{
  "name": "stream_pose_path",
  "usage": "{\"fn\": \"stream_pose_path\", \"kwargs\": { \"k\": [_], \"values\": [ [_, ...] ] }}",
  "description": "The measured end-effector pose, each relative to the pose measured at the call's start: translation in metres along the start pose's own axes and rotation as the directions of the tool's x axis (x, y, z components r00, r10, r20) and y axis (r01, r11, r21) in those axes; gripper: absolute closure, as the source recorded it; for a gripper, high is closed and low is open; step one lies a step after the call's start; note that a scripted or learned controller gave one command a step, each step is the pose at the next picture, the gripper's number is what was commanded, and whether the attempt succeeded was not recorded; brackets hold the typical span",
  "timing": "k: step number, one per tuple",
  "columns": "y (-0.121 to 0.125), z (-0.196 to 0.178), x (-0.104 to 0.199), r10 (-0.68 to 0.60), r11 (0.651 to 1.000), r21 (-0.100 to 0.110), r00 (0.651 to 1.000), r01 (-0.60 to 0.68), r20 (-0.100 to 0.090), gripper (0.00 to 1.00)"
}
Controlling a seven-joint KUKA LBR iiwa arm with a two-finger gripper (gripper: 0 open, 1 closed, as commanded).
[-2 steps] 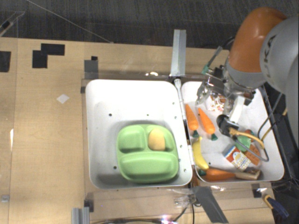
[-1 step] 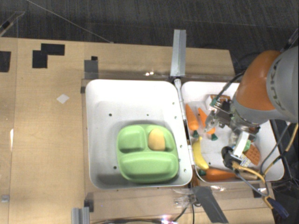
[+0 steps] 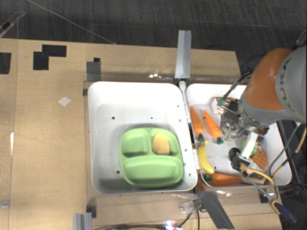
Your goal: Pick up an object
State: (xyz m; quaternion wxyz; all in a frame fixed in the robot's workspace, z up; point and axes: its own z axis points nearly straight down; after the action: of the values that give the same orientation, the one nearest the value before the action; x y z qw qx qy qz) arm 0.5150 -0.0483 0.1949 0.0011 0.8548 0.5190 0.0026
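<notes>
Carrot lies just left of the pincer in the right bin, long axis running far-to-near. Pincer state: cannot tell.

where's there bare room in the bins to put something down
Left bin: bare floor behind and left of the green tray, which holds a yellow piece. Right bin is crowded: carrots, banana and the gripper.

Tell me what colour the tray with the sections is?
The tray is light green, seen in the camera view.
</notes>
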Motion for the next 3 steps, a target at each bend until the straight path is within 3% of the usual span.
{"fn": "stream_pose_path", "kwargs": {
  "k": [1,2,3],
  "values": [
    [0.0,0.0,0.0,0.001,1.0,0.0,1.0,-0.001,0.0,0.0],
    [0.0,0.0,0.0,0.001,1.0,0.0,1.0,-0.001,0.0,0.0],
    [0.012,0.067,-0.032,-0.187,0.982,0.004,0.982,0.187,0.001,0.0]
  ]
}}
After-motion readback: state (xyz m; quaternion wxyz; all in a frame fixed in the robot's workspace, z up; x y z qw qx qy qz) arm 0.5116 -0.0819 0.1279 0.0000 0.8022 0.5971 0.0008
